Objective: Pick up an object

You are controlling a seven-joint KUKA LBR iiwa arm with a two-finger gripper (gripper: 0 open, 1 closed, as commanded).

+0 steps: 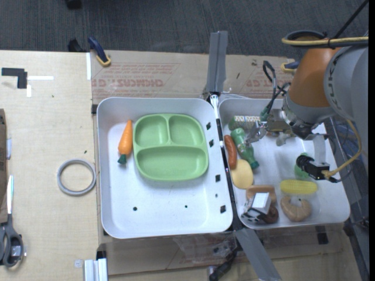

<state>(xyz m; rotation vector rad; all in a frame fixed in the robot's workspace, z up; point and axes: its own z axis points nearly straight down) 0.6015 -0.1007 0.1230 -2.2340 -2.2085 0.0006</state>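
Gripper (256, 134) is positioned over the right bin (334, 206), just above the green bottle (242, 147); finger state cannot be determined.

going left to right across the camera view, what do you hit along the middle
scissors → tape ring → toy carrot → green divided tray → hot dog → corn cob

Arm (328, 81) reaches in from right — claw (256, 134) low, angled leftward.

Left bin (111, 209) holds a divided tray (171, 146) with a carrot (125, 138) at its left; right bin (337, 206) holds mixed items.
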